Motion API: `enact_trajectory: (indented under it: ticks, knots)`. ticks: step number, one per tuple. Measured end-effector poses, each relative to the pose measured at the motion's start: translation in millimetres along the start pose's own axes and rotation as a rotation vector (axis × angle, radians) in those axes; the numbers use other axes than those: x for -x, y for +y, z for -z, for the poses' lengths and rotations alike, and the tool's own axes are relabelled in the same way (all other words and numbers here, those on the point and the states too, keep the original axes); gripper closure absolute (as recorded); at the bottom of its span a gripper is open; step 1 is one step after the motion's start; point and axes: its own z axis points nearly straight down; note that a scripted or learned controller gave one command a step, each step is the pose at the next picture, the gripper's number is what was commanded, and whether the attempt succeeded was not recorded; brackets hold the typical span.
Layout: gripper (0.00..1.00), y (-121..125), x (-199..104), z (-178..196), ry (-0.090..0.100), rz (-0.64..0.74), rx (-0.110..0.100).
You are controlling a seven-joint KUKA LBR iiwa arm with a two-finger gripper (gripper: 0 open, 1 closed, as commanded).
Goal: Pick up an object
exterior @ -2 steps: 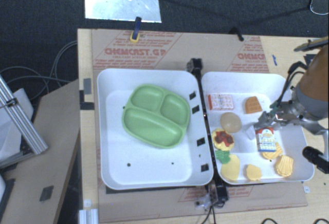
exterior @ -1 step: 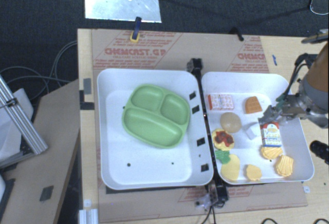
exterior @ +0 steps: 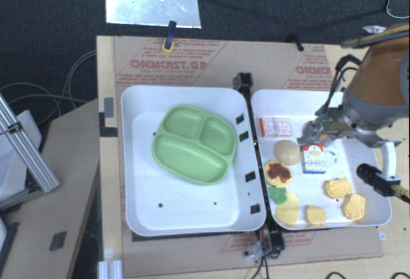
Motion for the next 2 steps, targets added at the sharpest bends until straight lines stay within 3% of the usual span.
enact_trajectory:
  ticks: [2]
  knots:
    - [1.00, 51.3, -102.1, 8.5, 0.002, 0.001, 0.000]
